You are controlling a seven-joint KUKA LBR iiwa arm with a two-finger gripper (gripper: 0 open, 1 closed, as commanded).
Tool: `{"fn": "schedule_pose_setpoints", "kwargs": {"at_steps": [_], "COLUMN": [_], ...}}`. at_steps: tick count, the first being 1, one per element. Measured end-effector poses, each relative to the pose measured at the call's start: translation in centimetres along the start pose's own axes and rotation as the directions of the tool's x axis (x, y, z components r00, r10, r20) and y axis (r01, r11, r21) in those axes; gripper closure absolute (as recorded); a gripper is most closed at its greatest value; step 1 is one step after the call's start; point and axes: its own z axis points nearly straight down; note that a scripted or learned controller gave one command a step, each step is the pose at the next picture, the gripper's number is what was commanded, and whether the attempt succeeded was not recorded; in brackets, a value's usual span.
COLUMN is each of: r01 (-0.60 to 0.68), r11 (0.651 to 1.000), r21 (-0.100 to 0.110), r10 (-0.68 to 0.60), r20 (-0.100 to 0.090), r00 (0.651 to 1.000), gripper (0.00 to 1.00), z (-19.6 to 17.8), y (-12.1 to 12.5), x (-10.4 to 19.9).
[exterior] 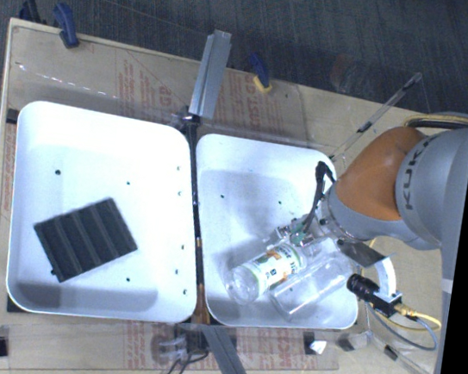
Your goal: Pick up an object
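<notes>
Approach step, judging by pose: claw [304, 232] low in right white bin [220, 223], at 1 o'clock end of clear plastic labelled bottle [269, 272]. Can't tell claw opening or any hold. Next: confirm bottle seated, then lift straight.

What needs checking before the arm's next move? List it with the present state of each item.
1. Claw over right bin: ok.
2. Claw close to the clear bottle: ok, just above its upper end.
3. Bottle between the claw's tips: cannot tell.
4. Bottle lying flat, tilted diagonally: ok.
5. Second clear container touching the bottle: not ok, may shift with it.
6. Dark ribbed panel in left bin, away from arm: ok.
</notes>
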Motion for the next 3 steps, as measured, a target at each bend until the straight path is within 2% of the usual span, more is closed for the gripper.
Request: {"fn": "schedule_pose_setpoints", "kwargs": {"at_steps": [1, 2, 3], "r01": [0.206, 0.205, 0.136], "r11": [0.979, 0.979, 0.991], "r21": [0.001, 0.001, 0.003], "r10": [-0.206, -0.205, -0.136], "r20": [0.001, 0.001, -0.002], "r00": [0.979, 0.979, 0.991], "gripper": [1.0, 0.0, 0.0], "z": [-6.9, -6.9, 0.9], "y": [1.2, 1.2, 8.6], "x": [3.0, 3.0, 2.6]}}
